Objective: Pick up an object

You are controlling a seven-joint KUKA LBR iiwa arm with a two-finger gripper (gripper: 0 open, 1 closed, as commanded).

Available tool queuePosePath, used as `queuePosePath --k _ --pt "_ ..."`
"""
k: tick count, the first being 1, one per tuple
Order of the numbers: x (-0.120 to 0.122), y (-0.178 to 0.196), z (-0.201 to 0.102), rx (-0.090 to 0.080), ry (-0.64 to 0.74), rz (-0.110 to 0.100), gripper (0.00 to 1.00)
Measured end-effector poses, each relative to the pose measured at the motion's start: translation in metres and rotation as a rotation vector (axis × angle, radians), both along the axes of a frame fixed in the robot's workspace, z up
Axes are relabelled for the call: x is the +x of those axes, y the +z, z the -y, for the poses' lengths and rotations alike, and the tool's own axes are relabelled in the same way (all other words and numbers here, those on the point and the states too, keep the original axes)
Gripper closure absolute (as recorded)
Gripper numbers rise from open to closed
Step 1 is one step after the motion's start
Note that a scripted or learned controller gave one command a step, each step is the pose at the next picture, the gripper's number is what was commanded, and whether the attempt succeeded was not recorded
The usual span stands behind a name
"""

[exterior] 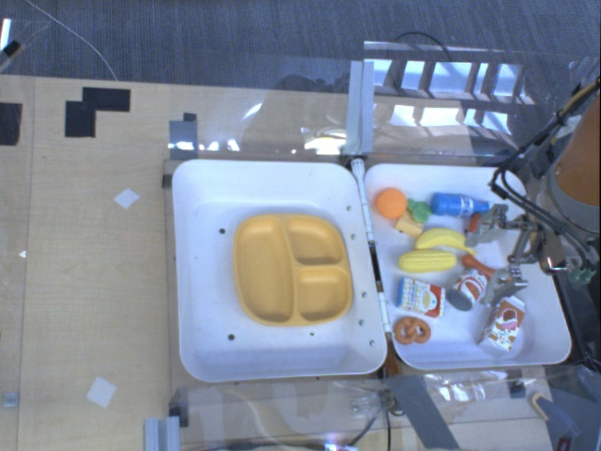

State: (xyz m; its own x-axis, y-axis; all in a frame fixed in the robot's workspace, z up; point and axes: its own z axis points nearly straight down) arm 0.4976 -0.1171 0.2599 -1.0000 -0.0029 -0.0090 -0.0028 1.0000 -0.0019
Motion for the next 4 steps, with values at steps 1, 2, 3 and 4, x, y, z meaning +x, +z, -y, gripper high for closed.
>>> queuePosePath --k 1,2,3,4 --pt "-0.005 -0.120 0.043 0.001 0.270 -0.008 0.00" --pt "0.030 -0.064 0.048 -0.004 0.276 0.004 0.00" --pt "0.022 -0.159 0.071 0.003 0.075 -0.007 0.00" --pt "0.080 -0.170 0.042 0.003 -0.170 0.007 0.00"
